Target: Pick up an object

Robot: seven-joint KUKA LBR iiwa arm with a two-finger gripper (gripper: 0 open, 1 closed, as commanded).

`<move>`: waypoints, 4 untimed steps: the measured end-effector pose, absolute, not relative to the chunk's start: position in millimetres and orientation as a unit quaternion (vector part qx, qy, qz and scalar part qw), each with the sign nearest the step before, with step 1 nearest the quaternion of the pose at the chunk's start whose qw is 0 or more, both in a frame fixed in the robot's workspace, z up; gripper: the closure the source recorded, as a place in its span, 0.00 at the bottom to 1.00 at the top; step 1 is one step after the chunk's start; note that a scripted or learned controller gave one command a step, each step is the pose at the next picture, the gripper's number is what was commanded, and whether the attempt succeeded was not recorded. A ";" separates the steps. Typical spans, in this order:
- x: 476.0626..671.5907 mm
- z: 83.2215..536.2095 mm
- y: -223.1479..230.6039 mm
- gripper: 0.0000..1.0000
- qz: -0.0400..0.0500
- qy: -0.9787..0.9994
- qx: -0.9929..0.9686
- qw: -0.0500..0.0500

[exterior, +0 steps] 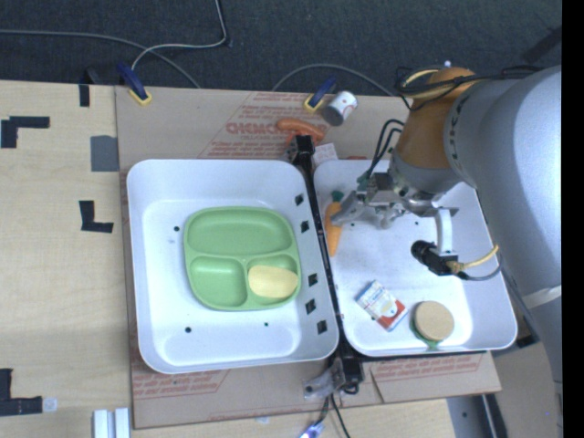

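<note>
From above, two white bins sit side by side on a cardboard-covered worktop (182, 126). The left bin (151, 245) holds a green divided tray (233, 240), and a pale yellow lump (273, 282) lies in the tray's lower right compartment.

The arm (520, 172) reaches in from the right over the right bin (484, 331), its orange band (429, 130) above the wrist. The gripper (365, 210) is low over the upper left part of that bin, near the divider between the bins. How far its fingers are open I cannot tell; the metal parts blur together there, and nothing can be made out between them.

An orange object (332, 226) lies just left of the gripper, against the bin's left wall; whether the two touch is unclear. A small red and white packet (380, 304) lies near the bin's front, and a round tan disc (433, 320) with a green edge sits just beside it to the right. Both are well apart from the gripper.
</note>
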State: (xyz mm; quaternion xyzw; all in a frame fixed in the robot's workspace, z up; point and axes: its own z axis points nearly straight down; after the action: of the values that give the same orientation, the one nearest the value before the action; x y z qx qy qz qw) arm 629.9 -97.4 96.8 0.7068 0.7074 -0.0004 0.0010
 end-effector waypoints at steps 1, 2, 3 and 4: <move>653.2 91.4 -100.2 0.00 -0.015 0.710 0.703 -0.022; 660.0 90.7 -98.9 0.00 -0.020 0.710 0.703 -0.027; 651.6 91.7 -98.9 0.00 -0.012 0.710 0.704 -0.016; 649.4 92.1 -98.4 0.00 -0.010 0.709 0.705 -0.012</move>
State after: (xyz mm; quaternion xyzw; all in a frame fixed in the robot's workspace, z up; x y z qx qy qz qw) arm 649.4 -98.4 92.1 0.7051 0.7089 -0.0102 -0.0123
